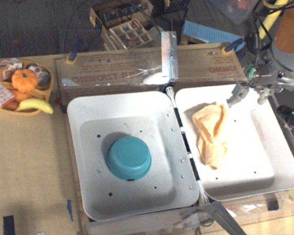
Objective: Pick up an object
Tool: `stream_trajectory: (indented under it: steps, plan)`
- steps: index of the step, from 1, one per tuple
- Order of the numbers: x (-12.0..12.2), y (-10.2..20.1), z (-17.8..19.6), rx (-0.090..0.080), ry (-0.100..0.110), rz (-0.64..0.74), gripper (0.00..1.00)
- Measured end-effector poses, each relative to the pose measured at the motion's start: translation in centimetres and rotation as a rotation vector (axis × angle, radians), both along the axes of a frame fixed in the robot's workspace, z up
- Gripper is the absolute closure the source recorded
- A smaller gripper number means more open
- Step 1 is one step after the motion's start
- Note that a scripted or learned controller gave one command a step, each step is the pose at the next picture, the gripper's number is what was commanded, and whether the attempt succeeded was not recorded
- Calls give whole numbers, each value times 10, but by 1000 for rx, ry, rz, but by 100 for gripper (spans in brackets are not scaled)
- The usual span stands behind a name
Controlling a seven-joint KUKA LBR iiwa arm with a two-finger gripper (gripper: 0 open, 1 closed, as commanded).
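Camera view: cloth (211,134), likely soft, light, floppy, best pinched at a raised fold; my gripper (248,95) hangs beside it, fingers apart, empty.

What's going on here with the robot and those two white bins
A robot arm reaches in from the right, its end effector hovering over the upper edge of the right bin, holding nothing visible. A crumpled yellow cloth lies in that bin, just left of the end effector. An upturned teal bowl sits in the left bin. Nothing has been picked up yet.
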State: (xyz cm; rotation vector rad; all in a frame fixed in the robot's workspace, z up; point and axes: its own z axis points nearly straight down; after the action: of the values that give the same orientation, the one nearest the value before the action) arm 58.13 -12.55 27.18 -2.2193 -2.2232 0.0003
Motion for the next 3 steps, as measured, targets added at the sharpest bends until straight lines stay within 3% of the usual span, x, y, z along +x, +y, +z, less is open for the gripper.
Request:
stream_trajectory:
  steps: [1,2,3]
  plan:
    - [35,64,-76,0,0,188,0]
    - [61,30,-82,-2,-5,260,0]
    - [47,-2,-175,-3,-9,472,0]
